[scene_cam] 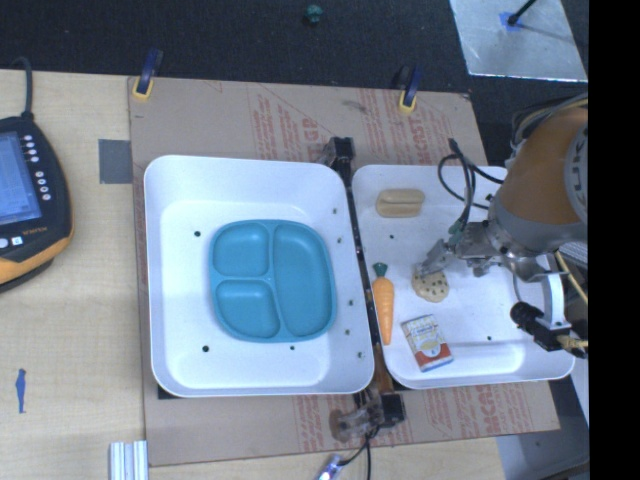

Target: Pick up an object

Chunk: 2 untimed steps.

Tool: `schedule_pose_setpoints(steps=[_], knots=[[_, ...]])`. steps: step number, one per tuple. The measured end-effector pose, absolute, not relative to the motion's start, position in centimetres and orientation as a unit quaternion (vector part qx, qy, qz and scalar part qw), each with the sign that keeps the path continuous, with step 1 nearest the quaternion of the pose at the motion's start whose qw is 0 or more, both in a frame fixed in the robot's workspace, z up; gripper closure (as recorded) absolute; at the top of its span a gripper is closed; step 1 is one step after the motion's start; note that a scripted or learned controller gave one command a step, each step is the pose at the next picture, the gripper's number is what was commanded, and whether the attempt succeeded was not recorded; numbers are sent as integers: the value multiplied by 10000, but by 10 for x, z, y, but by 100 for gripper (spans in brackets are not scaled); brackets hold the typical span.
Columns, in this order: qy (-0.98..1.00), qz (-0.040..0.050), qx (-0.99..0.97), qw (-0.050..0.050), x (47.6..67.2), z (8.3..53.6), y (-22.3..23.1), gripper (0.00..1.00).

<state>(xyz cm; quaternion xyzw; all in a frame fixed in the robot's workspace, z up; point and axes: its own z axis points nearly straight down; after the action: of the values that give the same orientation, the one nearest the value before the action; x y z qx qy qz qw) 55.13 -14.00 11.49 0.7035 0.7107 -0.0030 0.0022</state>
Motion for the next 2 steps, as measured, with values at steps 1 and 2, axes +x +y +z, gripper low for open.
schedule_pose_setpoints(steps=[1, 2], knots=[[7094, -20, 7048, -17, 560, 91, -112, 0], [7082, -6, 7061, -10, 624, 92, -111, 0]])
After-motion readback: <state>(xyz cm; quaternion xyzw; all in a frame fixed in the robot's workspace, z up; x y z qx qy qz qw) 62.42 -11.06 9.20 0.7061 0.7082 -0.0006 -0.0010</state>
